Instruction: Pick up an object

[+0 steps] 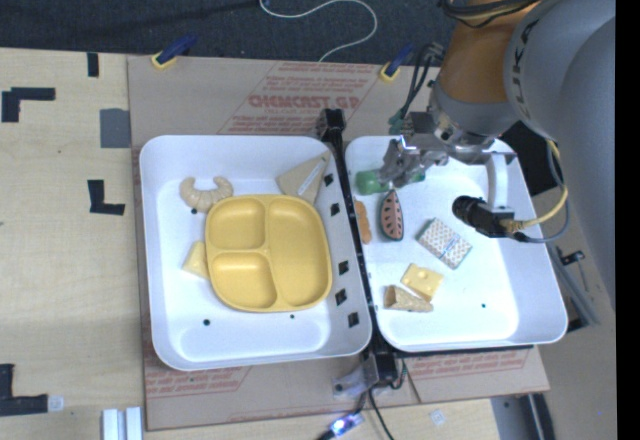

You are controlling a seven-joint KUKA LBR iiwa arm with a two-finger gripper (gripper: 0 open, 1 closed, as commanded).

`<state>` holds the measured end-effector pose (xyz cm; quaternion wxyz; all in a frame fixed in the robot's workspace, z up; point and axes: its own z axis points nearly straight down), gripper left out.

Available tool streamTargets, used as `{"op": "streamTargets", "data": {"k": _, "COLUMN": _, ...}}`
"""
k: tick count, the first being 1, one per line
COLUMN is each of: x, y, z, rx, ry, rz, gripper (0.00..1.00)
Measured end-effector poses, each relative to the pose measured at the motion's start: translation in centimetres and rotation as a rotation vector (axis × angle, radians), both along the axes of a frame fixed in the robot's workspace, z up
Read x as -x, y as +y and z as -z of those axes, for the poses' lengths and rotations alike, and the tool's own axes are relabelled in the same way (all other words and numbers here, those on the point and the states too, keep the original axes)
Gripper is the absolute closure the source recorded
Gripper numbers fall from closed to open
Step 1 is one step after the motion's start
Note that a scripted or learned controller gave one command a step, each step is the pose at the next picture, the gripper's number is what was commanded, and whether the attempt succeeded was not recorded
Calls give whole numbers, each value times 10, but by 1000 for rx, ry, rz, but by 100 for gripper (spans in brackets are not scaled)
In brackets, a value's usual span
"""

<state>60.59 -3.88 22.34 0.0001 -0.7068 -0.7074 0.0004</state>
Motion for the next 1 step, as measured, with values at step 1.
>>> {"op": "streamTargets", "data": {"k": 1, "x": -4, "y": 12, "z": 10, "rx": 1, "ry": 2, "rz": 0, "gripper": 100}}
